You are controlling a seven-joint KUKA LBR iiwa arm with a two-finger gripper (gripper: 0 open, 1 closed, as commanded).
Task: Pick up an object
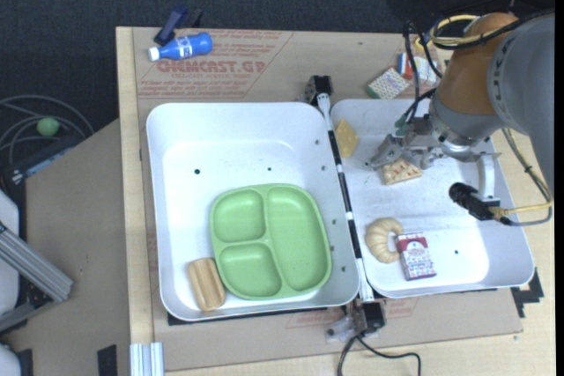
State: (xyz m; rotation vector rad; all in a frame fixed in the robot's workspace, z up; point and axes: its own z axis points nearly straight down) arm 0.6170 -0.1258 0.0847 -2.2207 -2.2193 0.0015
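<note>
The right bin holds a tan waffle-like piece, a yellow wedge, a pale bread roll and a small red box. My gripper is low in this bin's back half, directly over the waffle piece and touching or nearly touching its top edge. The grey arm with its orange band reaches in from the right. Nothing is visibly lifted off the bin floor.
The left bin holds a green divided plate and a tan bread slice at its front left. A blue bottle lies on the bench behind it. A patterned packet and cables sit behind the right bin.
</note>
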